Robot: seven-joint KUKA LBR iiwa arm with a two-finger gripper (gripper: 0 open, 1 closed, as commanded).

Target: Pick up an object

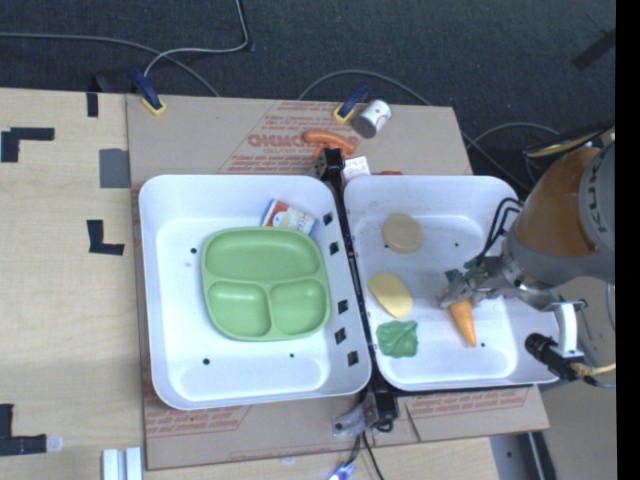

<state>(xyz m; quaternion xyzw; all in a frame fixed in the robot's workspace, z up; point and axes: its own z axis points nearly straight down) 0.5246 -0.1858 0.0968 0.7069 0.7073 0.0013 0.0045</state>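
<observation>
Carrot (463, 322), a small orange toy with its point aimed toward the near wall, lies in the right bin (500, 190), and it looks like the piece the arm is going for. The end effector (466, 286) sits low in that bin, right at the carrot's blunt upper end, touching it or very nearly so. Dark cabling and the grey wrist crowd that spot, so I cannot tell whether the end effector is released or clenched, and nothing shows the carrot actually caught in it.

To the carrot's left lie a pale yellow oval piece (390, 293), a tan round disc (403, 233) farther back, and a green leafy piece (398, 338) near the front wall. The left bin (160, 298) holds a green divided plate (266, 281) with a small printed box (288, 215) tucked behind it. Both bins rest on a cardboard sheet (200, 133) over the worktop (50, 268).

My reading of the risk: the contact is at the very end of a tapered, smooth shape rather than across its middle. A squeeze there could make the carrot pivot or squirt out toward the front wall. If the approach is a little off, the arm may simply push the carrot along the bin floor and rise with nothing.
</observation>
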